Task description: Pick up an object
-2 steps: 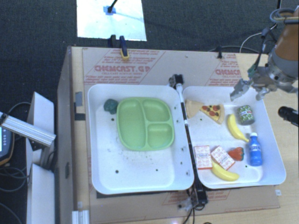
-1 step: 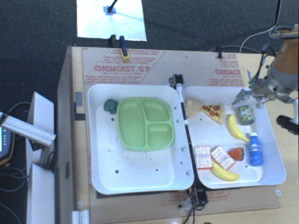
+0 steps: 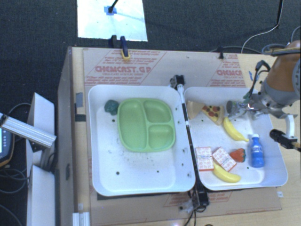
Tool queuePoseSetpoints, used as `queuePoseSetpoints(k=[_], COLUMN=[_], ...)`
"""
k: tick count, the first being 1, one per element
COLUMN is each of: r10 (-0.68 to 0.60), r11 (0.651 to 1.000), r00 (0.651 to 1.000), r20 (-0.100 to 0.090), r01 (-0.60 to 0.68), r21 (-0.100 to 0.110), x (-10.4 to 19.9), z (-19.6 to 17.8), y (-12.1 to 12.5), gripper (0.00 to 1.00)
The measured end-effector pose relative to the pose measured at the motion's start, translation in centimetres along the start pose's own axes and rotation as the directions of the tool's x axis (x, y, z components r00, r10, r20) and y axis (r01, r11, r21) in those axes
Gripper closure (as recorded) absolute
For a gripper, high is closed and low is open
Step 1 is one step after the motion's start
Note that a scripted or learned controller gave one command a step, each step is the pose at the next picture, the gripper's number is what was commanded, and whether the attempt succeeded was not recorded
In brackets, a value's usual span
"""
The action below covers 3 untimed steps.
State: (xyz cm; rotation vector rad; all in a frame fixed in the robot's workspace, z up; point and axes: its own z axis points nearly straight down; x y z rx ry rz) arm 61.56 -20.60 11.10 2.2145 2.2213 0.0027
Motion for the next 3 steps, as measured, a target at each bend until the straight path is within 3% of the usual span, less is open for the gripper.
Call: queuePoseSetpoints(k=[1,2,3], r10=[0.0,-0.001,-0.002], r11=[1.0,1.0,1.0], r00=[1.0,1.0,1.0], r20=[-0.003,-0.002,-0.004], r01=[0.0,0.001,0.002], r21=[0.005,0.001,0.001], x=[4.0,3.9,15.2], z=[2.7,1.6,-7.5], y=[-3.6,-3.5,-7.3], gripper=[0.0,1.0,1.0])
